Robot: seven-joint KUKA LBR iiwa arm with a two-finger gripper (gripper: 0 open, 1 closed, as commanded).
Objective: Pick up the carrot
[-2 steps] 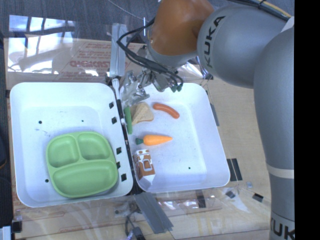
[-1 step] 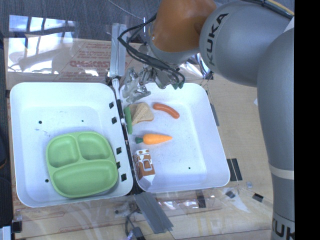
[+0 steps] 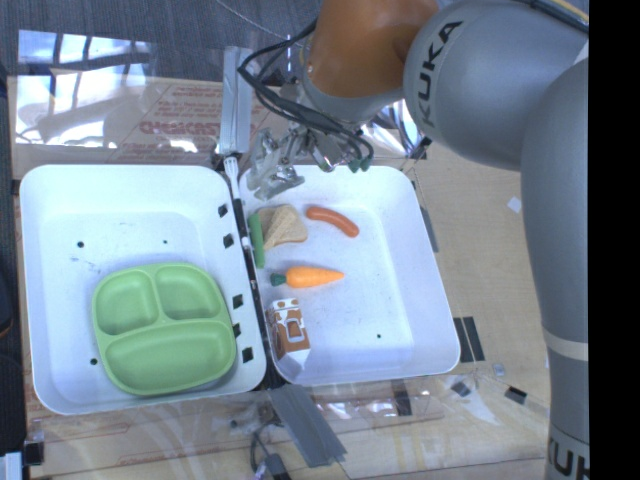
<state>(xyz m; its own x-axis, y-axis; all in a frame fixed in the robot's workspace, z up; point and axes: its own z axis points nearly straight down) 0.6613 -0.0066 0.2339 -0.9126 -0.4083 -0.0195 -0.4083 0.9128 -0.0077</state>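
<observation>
Approach step: gripper (image 3: 275,173), finger state indiscernible, poised at the right bin's (image 3: 425,298) far rim; carrot (image 3: 312,278) lies below it, beyond the bread (image 3: 283,226), awaiting descent.

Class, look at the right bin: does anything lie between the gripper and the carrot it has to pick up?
Yes. The gripper is at the bin's far left corner, and the slice of bread lies between it and the carrot. The sausage lies right of that line. Coming down from above, nothing covers the carrot.
</observation>
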